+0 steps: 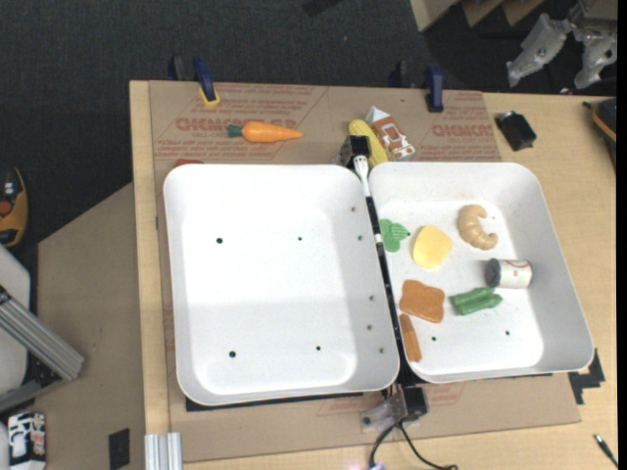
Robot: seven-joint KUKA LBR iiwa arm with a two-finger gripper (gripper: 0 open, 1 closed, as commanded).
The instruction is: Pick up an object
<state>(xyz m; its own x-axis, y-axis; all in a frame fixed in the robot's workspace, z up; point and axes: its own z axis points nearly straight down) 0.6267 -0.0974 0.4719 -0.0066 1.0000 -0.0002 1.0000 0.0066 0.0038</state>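
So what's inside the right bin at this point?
The right bin holds a croissant, yellow piece, green leaf, orange toast, green pepper, small can and sausage. Nothing looks covered.

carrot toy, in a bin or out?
Out. The carrot lies on the brown board behind the left bin, beyond its rim.

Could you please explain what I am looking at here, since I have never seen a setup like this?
This is one fixed camera looking down at a slant on a robot's workbench. Two shallow white bins sit side by side: the left bin and the right bin. The right one holds toy food: a croissant, a yellow piece, a toast slice, a green vegetable and a small can. A toy carrot lies on the cardboard behind the bins. The arm's job is picking up an object.
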